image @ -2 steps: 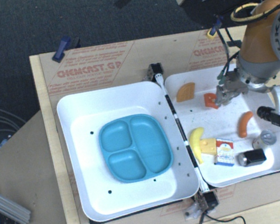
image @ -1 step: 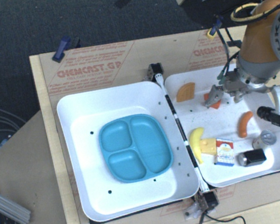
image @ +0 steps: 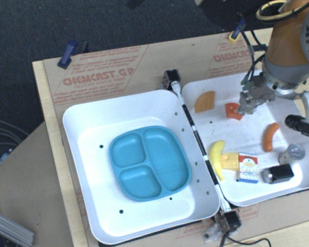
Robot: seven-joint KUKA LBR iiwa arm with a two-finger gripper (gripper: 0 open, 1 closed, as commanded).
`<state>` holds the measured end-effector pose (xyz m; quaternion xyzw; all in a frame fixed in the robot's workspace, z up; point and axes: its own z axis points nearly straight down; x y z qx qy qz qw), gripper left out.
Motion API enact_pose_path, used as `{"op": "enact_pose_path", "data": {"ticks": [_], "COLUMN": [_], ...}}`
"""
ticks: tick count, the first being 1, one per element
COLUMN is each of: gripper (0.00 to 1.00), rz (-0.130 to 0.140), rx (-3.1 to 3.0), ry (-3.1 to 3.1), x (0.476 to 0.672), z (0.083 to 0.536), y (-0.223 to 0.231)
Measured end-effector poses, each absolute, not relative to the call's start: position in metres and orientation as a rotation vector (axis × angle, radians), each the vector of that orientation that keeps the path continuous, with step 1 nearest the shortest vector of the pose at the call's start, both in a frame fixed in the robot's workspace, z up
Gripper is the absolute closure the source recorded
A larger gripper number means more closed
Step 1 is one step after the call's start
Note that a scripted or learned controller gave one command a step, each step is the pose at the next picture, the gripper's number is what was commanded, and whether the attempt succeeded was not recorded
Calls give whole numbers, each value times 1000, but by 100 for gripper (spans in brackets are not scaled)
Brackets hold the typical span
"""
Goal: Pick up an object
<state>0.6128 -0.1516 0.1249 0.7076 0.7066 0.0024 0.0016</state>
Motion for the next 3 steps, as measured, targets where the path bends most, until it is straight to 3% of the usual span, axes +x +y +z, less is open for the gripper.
{"op": "enact_pose_path", "data": {"ticks": [1, 2, 3], "gripper": [0, 0, 100], "rz": [7, -1, 0], "rx": [2221, 2221, 2216], "ry": [2218, 2223, 2221], "x": [613, 666, 668], "z": [125, 84, 96], "y": [-152, -164, -164]}}
